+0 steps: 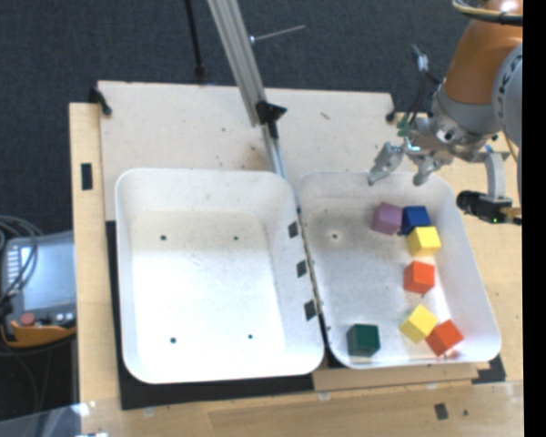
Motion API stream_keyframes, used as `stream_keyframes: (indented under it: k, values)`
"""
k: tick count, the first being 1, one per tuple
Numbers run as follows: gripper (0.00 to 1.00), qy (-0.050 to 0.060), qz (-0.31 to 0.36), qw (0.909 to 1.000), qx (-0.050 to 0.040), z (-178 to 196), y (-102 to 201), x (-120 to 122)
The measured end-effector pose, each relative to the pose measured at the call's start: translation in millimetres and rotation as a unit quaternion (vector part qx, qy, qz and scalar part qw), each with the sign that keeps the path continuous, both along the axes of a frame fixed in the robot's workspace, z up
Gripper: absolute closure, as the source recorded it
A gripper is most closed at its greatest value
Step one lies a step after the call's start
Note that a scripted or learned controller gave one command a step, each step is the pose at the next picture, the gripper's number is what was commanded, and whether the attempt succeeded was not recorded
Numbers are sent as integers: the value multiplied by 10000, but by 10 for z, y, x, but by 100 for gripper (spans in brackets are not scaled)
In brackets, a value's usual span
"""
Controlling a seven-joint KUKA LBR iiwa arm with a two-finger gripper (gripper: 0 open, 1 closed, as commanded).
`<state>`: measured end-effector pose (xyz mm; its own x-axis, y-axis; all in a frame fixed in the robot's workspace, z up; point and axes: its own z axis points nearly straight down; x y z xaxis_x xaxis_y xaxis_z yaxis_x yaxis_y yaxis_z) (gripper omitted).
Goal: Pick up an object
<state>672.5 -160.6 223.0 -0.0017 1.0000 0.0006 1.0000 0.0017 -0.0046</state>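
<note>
White plastic walls of the right-hand shallow bin (473, 271) enclose seven small cubes, while the two-finger gripper (401, 167) hangs above that bin's far edge with its fingers spread apart and nothing between them. Nearest to it sits the purple foam-like cube (388, 218), touching the blue cube (416, 216), with a yellow cube (425, 239) just beside them. Picking well probably means descending squarely over the purple cube, one finger entering the free side away from the blue neighbour. Being a cube, it has no real long axis; its faces look slightly turned against the bin wall.
</note>
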Motion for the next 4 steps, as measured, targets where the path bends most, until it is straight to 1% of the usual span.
stream_keyframes:
  k: [1, 2, 3, 4]
  values:
    - [0, -22, 13, 10000, -18, 37, -7, 8]
    - [0, -4, 29, 10000, -10, -578, 28, 26]
    - [0, -63, 20, 10000, -24, -931, 28, 41]
    - [0, -19, 33, 10000, -16, -1265, 16, 43]
